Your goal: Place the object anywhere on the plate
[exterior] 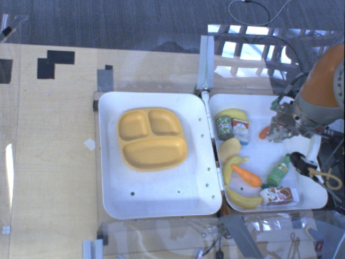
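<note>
A yellow three-compartment plate point(152, 138) lies in the left white bin point(113, 193) with nothing on it. My gripper point(276, 131) hangs over the upper right part of the right bin point(318, 198). A small orange object point(264, 133) sits right at the gripper's left side; whether it is held is unclear. Below lie a carrot point(246, 175), a green bottle point(278, 171) and a yellow banana point(243, 199).
The right bin also holds a green can point(223, 127), a small white carton point(241, 131), a yellow fruit point(233, 114), a pale banana piece point(229, 151) and a brown-and-white box point(279, 196). A metal divider point(205, 63) stands behind the bins.
</note>
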Available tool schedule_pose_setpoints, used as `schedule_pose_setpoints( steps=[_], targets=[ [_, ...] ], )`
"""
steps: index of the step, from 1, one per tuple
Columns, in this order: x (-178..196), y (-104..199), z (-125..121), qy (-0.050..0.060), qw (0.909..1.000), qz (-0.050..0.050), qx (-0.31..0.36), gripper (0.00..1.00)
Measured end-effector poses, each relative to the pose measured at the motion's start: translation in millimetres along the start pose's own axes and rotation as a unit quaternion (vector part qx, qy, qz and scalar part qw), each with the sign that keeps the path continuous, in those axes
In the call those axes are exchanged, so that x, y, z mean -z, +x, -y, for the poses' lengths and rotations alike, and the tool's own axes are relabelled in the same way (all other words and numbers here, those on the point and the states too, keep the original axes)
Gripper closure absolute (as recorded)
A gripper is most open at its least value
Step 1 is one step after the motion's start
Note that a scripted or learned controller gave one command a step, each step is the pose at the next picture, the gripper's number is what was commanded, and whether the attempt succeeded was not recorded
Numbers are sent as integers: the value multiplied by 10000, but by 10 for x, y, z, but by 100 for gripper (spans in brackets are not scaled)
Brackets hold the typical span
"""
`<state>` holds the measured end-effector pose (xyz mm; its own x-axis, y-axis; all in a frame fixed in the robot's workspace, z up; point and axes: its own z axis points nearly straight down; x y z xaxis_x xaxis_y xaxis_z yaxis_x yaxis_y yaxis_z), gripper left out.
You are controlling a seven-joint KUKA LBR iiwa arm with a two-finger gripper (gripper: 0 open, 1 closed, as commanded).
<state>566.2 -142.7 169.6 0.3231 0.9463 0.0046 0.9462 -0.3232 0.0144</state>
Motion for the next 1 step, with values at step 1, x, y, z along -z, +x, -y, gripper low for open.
schedule_pose_setpoints(
  steps=[1],
  targets=[
    [-1, 0, 1, 1, 10000, 1, 0, 0]
  ],
)
